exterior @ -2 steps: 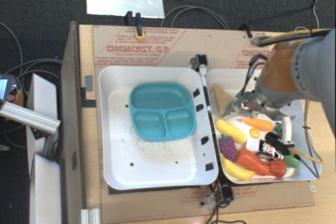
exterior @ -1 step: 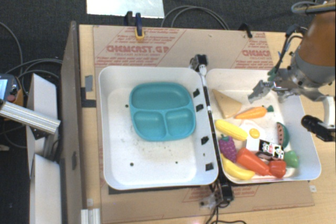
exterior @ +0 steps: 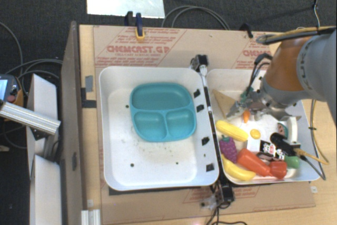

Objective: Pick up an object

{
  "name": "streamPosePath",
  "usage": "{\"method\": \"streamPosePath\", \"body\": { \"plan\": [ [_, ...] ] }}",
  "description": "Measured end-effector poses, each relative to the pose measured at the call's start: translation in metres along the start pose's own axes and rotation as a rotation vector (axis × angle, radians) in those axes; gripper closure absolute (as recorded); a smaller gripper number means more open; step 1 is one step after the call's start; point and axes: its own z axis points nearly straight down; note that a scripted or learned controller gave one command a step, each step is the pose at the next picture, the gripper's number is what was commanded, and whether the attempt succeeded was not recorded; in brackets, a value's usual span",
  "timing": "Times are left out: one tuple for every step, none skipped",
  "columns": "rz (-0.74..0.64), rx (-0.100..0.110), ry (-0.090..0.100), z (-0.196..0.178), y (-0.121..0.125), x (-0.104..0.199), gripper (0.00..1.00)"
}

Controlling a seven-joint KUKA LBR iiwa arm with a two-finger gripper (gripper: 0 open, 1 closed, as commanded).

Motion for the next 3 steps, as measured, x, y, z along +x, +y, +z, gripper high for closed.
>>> {"method": "streamPosePath", "body": {
  "plan": [
    [0.003, -0.017, -0.005, -0.082, 0.008, -0.026, 0.0],
    [-0.002, -0.007, -0.001, 0.004, 0.03, -0.021, 0.0],
    [-0.003, -0.013, -0.002, -0.012, 0.031, -0.021, 1.0]
  ]
}}
